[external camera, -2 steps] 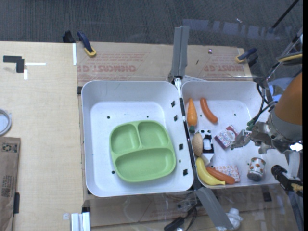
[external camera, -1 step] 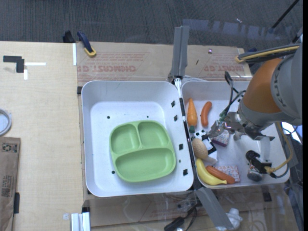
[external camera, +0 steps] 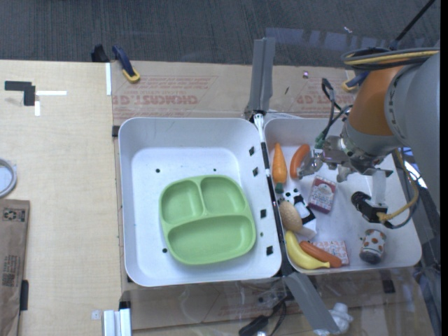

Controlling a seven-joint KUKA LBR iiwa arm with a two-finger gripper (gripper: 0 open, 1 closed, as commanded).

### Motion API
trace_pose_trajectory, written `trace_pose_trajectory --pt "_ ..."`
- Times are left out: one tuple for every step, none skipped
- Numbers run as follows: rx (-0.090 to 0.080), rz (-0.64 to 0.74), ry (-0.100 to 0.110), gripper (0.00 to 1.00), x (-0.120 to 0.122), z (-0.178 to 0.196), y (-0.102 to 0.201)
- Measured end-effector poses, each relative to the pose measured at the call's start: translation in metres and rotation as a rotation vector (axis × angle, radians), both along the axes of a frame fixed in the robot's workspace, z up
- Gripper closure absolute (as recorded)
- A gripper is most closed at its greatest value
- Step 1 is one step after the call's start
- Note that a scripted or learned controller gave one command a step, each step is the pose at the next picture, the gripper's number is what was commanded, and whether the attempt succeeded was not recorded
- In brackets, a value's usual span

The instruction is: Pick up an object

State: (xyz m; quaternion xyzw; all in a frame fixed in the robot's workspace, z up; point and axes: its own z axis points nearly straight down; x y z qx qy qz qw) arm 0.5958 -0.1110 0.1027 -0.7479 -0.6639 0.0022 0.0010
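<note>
Two bins: left (external camera: 133, 187) holds green tray (external camera: 207, 219); right (external camera: 406, 247), banana (external camera: 299, 252).

To my far side the left bin (external camera: 133, 187) carries a green divided plate (external camera: 207, 219) lying flat near its middle. On the table (external camera: 63, 159) beyond that bin I see a tape roll (external camera: 5, 178) at the edge, a brown paper bag (external camera: 12, 257) below it, and a blue-and-yellow clamp (external camera: 124, 64) up top.

Smooth, slightly glossy plastic forms the green divided plate (external camera: 207, 220) and its white bin (external camera: 133, 208), the bench (external camera: 56, 152) looks like matt pale wood, and the banana (external camera: 299, 255) shines like plastic.
</note>
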Motion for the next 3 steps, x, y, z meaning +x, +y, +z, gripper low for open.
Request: trace_pose_trajectory --pt "0.0 -0.029 0.002 0.0 -0.011 -0.014 -0.014" --pt "-0.001 -0.026 0.007 1.0 -0.011 -0.008 -0.014" --pt "-0.001 -0.01 0.002 1.0 -0.043 0.135 0.033"
